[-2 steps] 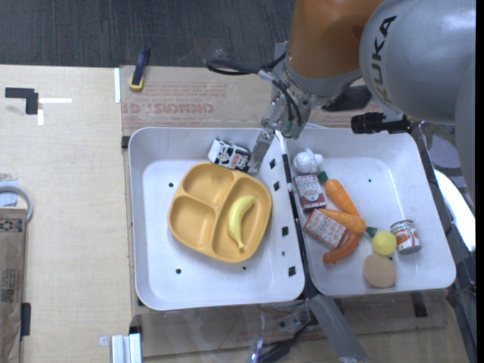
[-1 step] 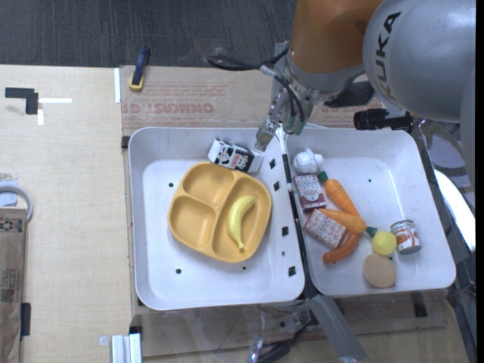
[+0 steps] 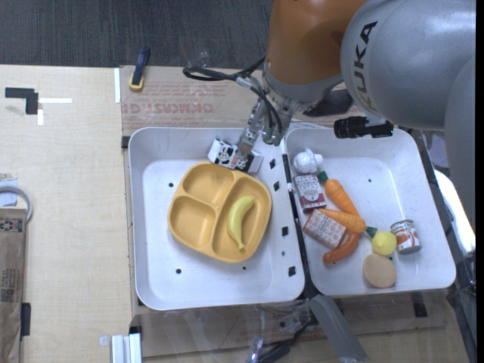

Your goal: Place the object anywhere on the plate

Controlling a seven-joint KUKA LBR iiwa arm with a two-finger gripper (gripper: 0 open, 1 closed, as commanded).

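Where the grey arm [image 3: 408, 48] with its orange band reaches in from the right, it covers the upper right of the scene, wrist angled down toward the far rim between the two bins. Counter [image 3: 60, 203]: pale wood to the left, cardboard sheet [image 3: 189, 100] behind the bins. Left bin [image 3: 151, 263], white and shallow, carries a yellow plate [image 3: 198, 214] with three compartments, set slightly left of centre. Banana [image 3: 240, 219] lies in the plate's right-hand compartment, curved, wholly inside the rim. Right bin [image 3: 393, 172] holds a cluster along its left and near side: two carrots [image 3: 342, 197], a red-and-white packet [image 3: 308, 190], a second red packet [image 3: 327, 228] just beside them, a white garlic-like item [image 3: 306, 159] at the far left corner, a small can [image 3: 406, 237], a yellow lemon [image 3: 384, 243], a tan round piece [image 3: 380, 271]. Tool [image 3: 251, 146] sits low over the far edge of the left bin, just beyond the plate's rim, directly above a small black-and-white carton [image 3: 229, 156]; whether it is open or closed, cannot tell. Carton touches or nearly touches the plate's far rim; contact unclear. Blue-and-yellow clamp [image 3: 139, 69] at the cardboard's far left corner.
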